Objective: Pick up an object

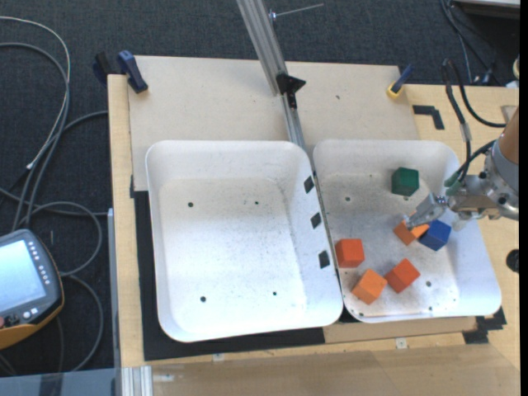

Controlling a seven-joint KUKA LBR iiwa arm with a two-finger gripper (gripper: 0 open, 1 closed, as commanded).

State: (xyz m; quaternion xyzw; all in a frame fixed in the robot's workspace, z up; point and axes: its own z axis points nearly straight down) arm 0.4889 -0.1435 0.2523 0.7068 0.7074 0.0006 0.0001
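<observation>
The right bin (470, 258) holds several small blocks. A green cube (404, 181) sits toward its back. A blue cube (437, 235) lies at the right, touching a small orange piece (405, 233). Three more blocks rest near the front: a red-orange cube (350, 252), an orange cube (370, 286) and a red-orange cube (403, 275). My gripper (429, 214) reaches in from the right and hangs low, right above the blue cube and the small orange piece. Its tip overlaps both, and part of them is hidden under it.
The left bin (165, 221) lies beside the right one, with a shared raised wall (318, 221) between them. A metal pole (260, 35) slants up from the back of the bench. Clamps sit at the board's back corners.
</observation>
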